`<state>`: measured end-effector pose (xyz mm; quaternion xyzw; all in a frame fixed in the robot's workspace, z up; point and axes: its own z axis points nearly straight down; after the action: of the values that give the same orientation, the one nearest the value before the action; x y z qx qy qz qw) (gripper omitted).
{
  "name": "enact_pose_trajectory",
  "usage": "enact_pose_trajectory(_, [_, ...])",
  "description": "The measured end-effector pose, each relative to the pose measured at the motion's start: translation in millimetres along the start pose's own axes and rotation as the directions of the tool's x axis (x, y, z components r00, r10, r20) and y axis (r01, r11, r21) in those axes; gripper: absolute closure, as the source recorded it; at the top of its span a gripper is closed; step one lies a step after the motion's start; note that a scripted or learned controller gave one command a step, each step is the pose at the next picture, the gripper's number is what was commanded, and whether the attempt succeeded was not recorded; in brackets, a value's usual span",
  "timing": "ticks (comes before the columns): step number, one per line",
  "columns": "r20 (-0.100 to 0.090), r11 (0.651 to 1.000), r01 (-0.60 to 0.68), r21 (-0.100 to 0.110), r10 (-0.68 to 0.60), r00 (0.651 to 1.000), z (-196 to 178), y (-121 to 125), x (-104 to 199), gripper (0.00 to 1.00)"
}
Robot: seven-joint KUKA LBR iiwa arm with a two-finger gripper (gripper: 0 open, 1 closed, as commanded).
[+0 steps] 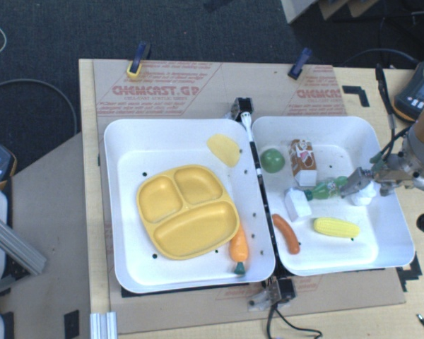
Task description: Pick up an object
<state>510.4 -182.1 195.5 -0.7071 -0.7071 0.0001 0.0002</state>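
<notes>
The right bin holds a green ball, a brown and white carton, a white block, a green bottle lying on its side, an orange-red sausage and a yellow corn cob. My gripper is low in this bin near its right side, just right of the green bottle's end and above the corn. I see nothing lifted off the bin floor.
The left bin holds a yellow divided plate, a pale yellow flat piece and a carrot by the shared wall. Two clamps pin the cardboard at the back. The arm comes in over the right bin's right rim.
</notes>
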Motion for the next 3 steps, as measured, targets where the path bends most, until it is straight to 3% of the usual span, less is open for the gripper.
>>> enact_pose_trajectory(1, [0.002,1.000,0.001,-0.003,-0.001,1.000,-11,1,0,1.00])
enact_pose_trajectory(2, [-0.002,1.000,-0.001,0.001,0.001,1.000,117,27,-38,1.00])
enact_pose_trajectory(3, [-0.005,1.000,0.005,0.005,-0.005,1.000,111,0,31,1.00])
